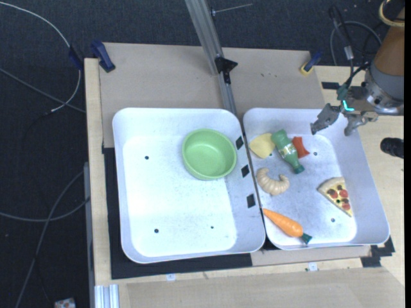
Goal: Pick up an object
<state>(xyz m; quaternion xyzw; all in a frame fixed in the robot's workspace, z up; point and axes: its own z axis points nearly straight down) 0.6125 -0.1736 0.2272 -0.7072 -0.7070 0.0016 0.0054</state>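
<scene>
My gripper (336, 124) hangs open over the far right rim of the right bin (359, 172), with nothing between its fingers. Inside that bin lie a green bottle with a red label (287, 150), a yellow piece (261, 145), a beige croissant (273, 181), a pizza slice (336, 194) and an orange carrot (285, 224). The bottle is the closest item, to the gripper's lower left. A green bowl (209, 153) sits in the left bin (148, 204).
A grey metal pole (205, 24) slants up from the gap between the bins. Blue and yellow clamps (101, 57) hold the board's far corners. Cables run over the dark floor at left.
</scene>
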